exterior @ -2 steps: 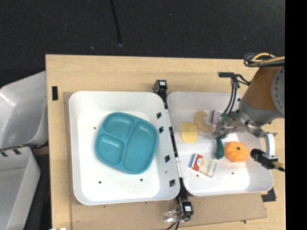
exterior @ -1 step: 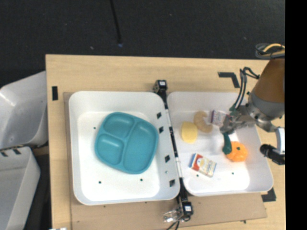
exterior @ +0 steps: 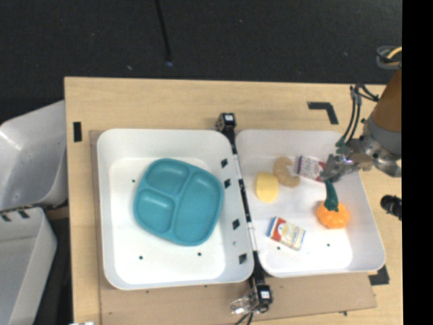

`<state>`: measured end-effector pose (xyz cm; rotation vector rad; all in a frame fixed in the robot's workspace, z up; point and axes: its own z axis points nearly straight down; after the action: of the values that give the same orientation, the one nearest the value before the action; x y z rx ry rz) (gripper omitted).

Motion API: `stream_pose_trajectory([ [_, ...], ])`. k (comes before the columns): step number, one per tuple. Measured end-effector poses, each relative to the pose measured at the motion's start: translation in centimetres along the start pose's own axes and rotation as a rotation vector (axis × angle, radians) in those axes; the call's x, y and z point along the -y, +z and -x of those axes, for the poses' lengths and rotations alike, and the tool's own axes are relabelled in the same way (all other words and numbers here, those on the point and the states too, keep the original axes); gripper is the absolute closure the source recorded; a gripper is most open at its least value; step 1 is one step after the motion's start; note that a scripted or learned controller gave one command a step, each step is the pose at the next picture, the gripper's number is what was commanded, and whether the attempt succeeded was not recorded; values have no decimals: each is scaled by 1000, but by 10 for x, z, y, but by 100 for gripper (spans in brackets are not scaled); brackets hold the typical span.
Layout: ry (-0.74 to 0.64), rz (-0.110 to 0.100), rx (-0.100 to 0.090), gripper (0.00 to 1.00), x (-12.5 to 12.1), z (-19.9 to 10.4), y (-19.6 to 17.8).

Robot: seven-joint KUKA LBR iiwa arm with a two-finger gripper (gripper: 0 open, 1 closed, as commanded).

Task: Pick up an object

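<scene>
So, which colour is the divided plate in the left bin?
The divided plate is teal blue, seen clearly in the camera view from above.

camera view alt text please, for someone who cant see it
A robot arm's gripper reaches from the right over the right white bin, just above an orange toy pumpkin with a green stem. That bin also holds a yellow block, a tan piece and a small carton; the left bin holds a blue divided plate.
</scene>
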<state>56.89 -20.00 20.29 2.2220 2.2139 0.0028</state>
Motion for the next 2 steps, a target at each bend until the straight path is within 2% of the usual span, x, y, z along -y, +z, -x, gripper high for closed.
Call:
stream_pose_trajectory([
  [2,-7,1,1,100,-9,9,-93],
])
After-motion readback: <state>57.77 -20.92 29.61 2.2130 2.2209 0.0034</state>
